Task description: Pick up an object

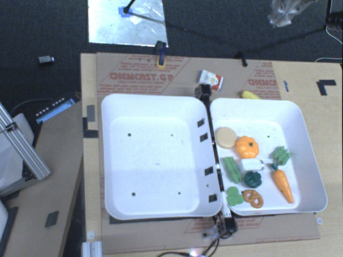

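All the toy food sits bunched in the right bin (300,116), seemingly kept together for easy picking: pretzel (253,198) and carrot (282,185) nearest, then the pumpkin (247,146) and a pale bun (225,137). Far beyond the bin's back rim, well apart from everything, hangs the gripper (284,9), blurred; its opening can't be judged.

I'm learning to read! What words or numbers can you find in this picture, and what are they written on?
"CHEMCAST GP": red letters on the brown board under the bins, at its far left.
The same red print on the board at the far right is too blurred to be sure.
More red print along the board's near edge is too blurred to read.
The small packet beyond the bins has print too small to read.
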Controlling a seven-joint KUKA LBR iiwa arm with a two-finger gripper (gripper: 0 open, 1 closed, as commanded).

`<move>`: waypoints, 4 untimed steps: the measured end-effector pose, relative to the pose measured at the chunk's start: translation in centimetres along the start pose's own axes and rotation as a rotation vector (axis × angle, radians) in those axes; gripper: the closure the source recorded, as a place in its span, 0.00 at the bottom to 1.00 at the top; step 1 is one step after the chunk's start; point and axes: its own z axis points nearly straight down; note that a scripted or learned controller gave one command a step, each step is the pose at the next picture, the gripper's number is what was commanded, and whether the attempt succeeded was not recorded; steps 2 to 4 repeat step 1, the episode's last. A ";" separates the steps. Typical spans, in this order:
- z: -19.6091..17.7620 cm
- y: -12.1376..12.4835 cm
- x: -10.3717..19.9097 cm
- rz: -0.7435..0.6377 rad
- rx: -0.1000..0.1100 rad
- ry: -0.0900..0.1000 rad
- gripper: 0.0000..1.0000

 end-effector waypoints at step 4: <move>0.0 0.0 -7.8 0.003 0.000 -0.001 1.00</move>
